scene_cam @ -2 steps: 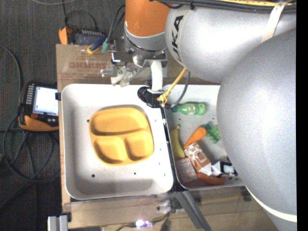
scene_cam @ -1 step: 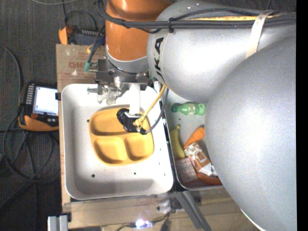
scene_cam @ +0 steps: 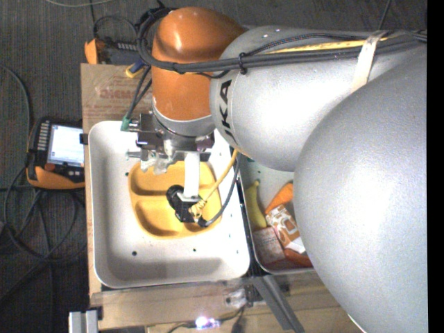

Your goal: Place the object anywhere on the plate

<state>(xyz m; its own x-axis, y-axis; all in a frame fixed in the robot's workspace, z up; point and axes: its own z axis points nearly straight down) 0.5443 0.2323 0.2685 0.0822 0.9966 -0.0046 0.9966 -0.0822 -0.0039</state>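
Gripper [scene_cam: 161, 159] hangs over the plate [scene_cam: 149, 220] in the left bin [scene_cam: 104, 186]; its grip and the object's whereabouts I cannot tell; banana [scene_cam: 255, 205] lies in the other bin; a release off the rim, or empty-handed, would fail.

You see a glossy yellow plastic divided plate [scene_cam: 149, 217] in a smooth white plastic bin [scene_cam: 114, 210]. The arm's orange band [scene_cam: 184, 40] shines; its grey casing [scene_cam: 361, 151] looks satin-smooth

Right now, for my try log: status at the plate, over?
Tool above yellow plate in left bin. Plate's visible part bare. Banana, orange packet lie in right bin.
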